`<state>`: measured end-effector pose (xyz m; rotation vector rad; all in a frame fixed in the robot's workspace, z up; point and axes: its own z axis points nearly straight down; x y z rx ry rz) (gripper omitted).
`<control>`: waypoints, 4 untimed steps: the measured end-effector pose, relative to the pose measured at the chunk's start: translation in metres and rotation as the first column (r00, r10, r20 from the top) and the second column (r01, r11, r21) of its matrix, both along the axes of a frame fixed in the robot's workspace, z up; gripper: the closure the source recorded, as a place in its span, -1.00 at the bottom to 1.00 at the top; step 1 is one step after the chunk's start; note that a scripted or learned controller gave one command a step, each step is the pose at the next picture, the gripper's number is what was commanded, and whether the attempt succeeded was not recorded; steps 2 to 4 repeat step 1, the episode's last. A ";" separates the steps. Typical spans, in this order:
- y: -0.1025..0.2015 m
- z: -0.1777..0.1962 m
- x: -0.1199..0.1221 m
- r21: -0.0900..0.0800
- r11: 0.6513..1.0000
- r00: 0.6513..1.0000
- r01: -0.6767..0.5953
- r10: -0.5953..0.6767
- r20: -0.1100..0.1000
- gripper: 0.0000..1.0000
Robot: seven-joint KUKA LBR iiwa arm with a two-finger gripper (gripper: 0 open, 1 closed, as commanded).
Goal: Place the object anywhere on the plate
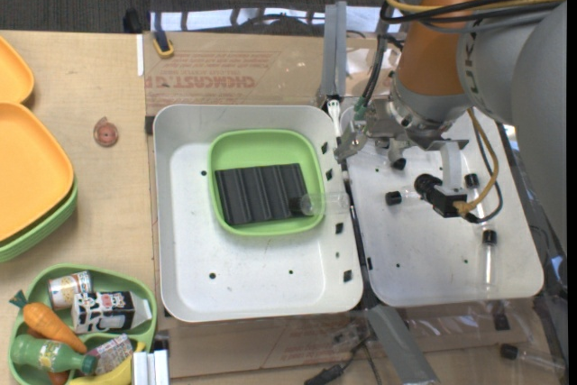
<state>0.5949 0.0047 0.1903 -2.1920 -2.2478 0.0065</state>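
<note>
The dark ribbed block [261, 194] already lies on the green plate [311, 149] in the left bin [180, 266], long axis crosswise, left of the arm's jaws; their state I cannot tell.

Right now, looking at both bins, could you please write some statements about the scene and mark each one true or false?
1. The green plate sits in the left bin. True.
2. The dark ridged object lies on the bench, outside the bins. False: it lies on the green plate.
3. The arm is over the right bin. True.
4. The green plate is stacked on the orange plates. False: those lie apart, left of the bins.
</note>
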 end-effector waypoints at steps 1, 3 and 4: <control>0.069 0.000 0.009 -0.001 0.999 0.999 0.035 -0.035 0.002 -1.00; 0.069 0.000 0.009 -0.001 0.999 0.999 0.035 -0.035 0.002 -1.00; 0.069 0.000 0.009 -0.001 0.999 0.999 0.035 -0.035 0.002 -1.00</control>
